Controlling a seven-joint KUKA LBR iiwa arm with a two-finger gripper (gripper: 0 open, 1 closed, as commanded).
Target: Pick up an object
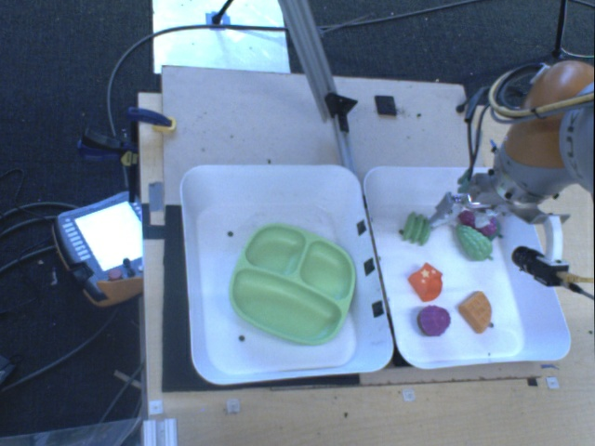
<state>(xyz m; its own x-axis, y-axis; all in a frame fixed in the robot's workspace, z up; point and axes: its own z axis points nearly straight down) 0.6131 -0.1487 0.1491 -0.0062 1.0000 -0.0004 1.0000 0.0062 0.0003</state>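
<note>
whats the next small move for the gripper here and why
Probably a short descent straight down, then close. The gripper sits over the right bin among a cluster: a green ridged piece to its left, a green toy and a purple-red piece just right of it. Nothing is visibly between its fingers, so it has no pick yet, and the closest toys lie right beneath it.

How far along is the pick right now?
Done: the gripper is down in the right bin, among the toys at its back, next to a green toy and a dark red one. In hand: nothing visibly gripped; whether the jaws are open is unclear. Left: grasp and lift. The orange-red block, purple piece, orange piece and green ridged toy lie untouched.
</note>
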